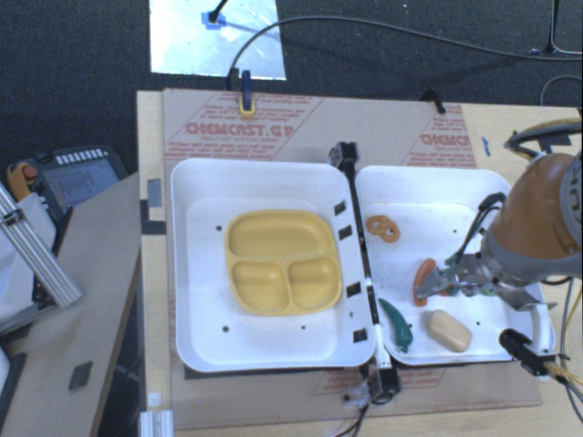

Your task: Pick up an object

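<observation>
In the right bin (428, 189) lie a pretzel-like orange ring (383, 228), an orange carrot (423, 279), a green pepper (397, 324) and a tan bread roll (449, 330). My gripper (434, 286) reaches in from the right and sits low at the carrot, its fingers closed around the carrot's lower end. The carrot rests on the bin floor. The roll lies just below the gripper, and the green pepper is by the divider at the front left of this bin.
The left bin (196, 198) holds a yellow divided plate (279, 260). A black divider (358, 253) runs between the bins. The arm's orange band (547, 208) hangs over the right bin's right side. Cables trail at the right edge.
</observation>
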You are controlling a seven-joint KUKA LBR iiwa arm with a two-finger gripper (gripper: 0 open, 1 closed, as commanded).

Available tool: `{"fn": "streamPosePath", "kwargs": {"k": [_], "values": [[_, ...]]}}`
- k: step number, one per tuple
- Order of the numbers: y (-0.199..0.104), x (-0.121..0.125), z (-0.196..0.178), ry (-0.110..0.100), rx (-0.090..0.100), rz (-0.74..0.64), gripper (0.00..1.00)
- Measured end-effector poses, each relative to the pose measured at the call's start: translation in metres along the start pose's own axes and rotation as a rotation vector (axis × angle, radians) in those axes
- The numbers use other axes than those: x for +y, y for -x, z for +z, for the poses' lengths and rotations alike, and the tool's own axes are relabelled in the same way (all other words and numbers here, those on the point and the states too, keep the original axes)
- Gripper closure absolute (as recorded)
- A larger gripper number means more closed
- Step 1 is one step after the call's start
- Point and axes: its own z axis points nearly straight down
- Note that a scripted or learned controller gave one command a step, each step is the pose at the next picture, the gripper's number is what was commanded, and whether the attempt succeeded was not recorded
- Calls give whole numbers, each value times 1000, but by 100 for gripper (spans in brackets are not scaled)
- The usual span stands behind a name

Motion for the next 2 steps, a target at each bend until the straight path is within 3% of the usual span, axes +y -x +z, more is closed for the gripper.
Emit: {"fn": "streamPosePath", "kwargs": {"k": [1, 2], "values": [[0, 1, 24, 3, -1, 0, 0], [0, 2, 13, 7, -1, 0, 100]]}}
